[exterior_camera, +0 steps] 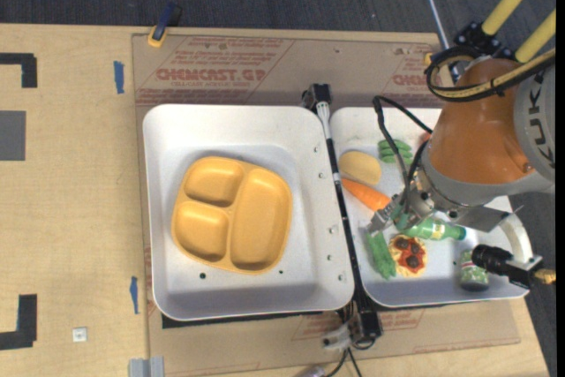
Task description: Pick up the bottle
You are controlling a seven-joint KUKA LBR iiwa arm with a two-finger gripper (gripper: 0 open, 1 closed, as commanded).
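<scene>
Green bottle [434, 231] half hidden under end effector [399, 217].

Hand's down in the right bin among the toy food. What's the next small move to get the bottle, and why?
Probably shift the hand slightly toward the green bottle, which lies on its side right beside it, above the pizza slice. The hand looks set at the bottle's end next to the carrot, not around its body, so closing now might miss.
</scene>
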